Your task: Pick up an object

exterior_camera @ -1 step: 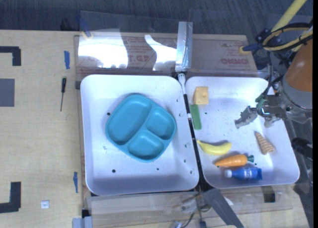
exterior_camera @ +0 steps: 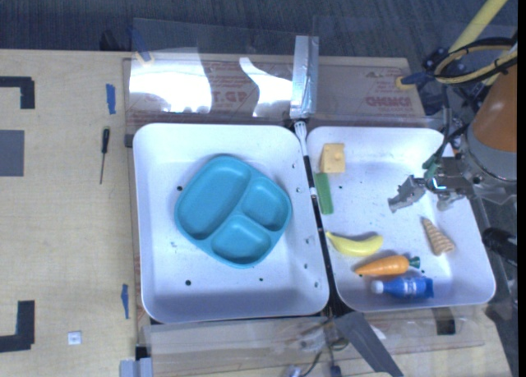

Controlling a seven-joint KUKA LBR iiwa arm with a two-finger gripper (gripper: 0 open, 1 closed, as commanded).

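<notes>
The right bin holds a yellow cheese block, a green stick along its left wall, a yellow banana, an orange carrot, a blue bottle and a tan ice-cream cone. My gripper hovers over the middle right of this bin, fingers open and pointing left, with nothing between them. It is above and to the left of the cone, apart from every object.
The left bin holds a blue divided plate. A clear panel and a metal post stand behind the bins. Yellow and black cables hang at the upper right. Bare bin floor lies under the gripper.
</notes>
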